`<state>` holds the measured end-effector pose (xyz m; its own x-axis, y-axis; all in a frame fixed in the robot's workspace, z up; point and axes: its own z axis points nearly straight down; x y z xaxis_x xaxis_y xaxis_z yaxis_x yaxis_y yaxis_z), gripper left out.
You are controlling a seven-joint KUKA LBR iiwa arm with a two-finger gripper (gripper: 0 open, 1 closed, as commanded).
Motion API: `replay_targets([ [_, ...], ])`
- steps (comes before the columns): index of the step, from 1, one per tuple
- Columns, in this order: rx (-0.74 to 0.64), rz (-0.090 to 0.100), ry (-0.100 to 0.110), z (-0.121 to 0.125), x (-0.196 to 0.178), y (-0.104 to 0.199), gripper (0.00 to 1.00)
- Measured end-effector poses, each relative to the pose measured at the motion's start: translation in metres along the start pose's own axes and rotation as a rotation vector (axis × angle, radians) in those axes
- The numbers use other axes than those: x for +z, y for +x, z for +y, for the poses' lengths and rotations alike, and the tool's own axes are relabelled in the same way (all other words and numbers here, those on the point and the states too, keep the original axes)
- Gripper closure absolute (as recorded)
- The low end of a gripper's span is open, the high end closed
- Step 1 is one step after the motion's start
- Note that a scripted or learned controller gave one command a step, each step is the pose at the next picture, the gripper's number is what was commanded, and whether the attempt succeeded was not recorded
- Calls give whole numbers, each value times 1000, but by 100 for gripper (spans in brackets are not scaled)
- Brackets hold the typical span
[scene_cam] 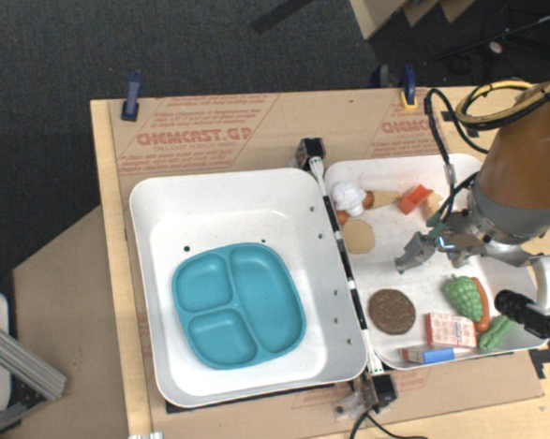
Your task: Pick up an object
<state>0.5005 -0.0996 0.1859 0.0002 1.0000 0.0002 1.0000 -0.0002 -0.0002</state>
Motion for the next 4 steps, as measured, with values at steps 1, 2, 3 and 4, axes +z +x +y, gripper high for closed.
replay_targets([
  [1,2,3,8,-17,98,-2,0],
  [2,1,0,-3,-14,82,-2,100],
  [3,2,-5,-10,-20,-14,-38,100],
  [4,-2,-2,-4,-4,-25,-34,100],
])
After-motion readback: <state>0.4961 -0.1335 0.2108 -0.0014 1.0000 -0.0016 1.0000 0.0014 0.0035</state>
